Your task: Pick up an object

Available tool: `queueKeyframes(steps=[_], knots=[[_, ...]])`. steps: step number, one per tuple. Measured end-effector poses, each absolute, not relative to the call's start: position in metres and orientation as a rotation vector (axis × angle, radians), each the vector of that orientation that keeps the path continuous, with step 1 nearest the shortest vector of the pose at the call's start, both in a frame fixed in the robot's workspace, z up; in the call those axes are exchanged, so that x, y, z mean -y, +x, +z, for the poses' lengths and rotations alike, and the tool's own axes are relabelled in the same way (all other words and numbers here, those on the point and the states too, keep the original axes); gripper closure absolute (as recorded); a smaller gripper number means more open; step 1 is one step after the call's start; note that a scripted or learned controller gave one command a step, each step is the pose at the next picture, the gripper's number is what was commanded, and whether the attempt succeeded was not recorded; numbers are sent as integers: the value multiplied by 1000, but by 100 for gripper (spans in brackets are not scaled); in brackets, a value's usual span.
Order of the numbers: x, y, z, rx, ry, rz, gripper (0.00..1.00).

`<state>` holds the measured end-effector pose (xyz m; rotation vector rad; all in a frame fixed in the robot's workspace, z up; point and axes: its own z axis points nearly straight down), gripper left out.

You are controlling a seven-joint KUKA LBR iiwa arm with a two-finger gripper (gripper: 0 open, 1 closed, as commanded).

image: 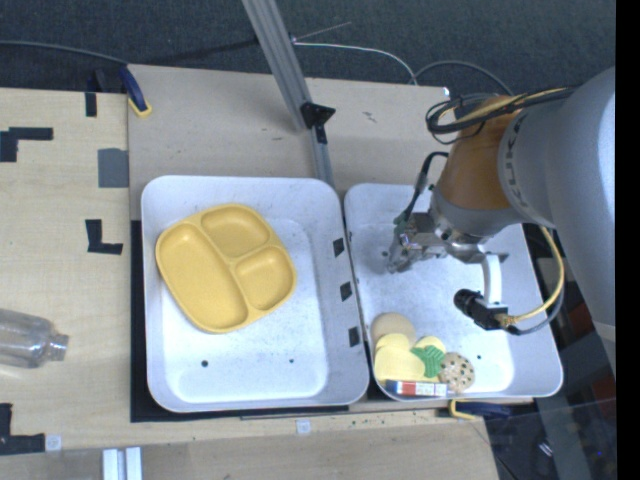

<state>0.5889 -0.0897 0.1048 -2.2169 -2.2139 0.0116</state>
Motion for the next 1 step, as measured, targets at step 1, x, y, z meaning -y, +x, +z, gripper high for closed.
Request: queueKeyframes(steps=[1], knots=[[-22,613,192,2234,-2211,-10,100]])
